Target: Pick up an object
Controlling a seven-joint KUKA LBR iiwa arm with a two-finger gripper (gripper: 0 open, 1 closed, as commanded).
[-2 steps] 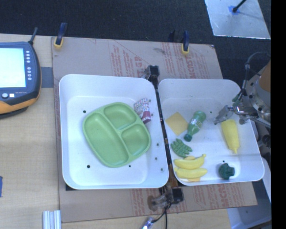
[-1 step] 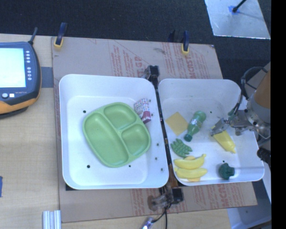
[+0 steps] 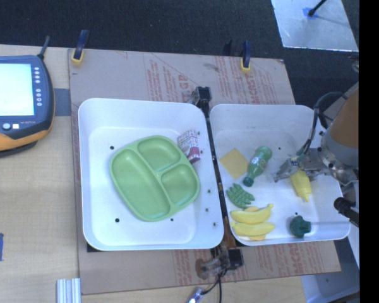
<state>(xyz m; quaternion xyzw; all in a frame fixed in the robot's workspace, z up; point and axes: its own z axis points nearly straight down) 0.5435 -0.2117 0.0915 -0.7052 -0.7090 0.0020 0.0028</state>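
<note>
The arm (image 3: 344,128) reaches in over the right bin (image 3: 265,113), its wrist bent down so the gripper (image 3: 297,168) sits low at the bin's right side. The fingers (image 3: 284,171) spread apart, one metal tip pointing left; whether anything sits between them I cannot tell. Just below the fingers lies a yellow piece (image 3: 301,185), touching or nearly touching them, its long axis running up and down the view, narrow end toward the near rim. Left of the fingers a green bottle (image 3: 258,165) lies slanted, cap up and right. Farther below sit the bananas (image 3: 252,222) and a broccoli (image 3: 299,226).
</note>
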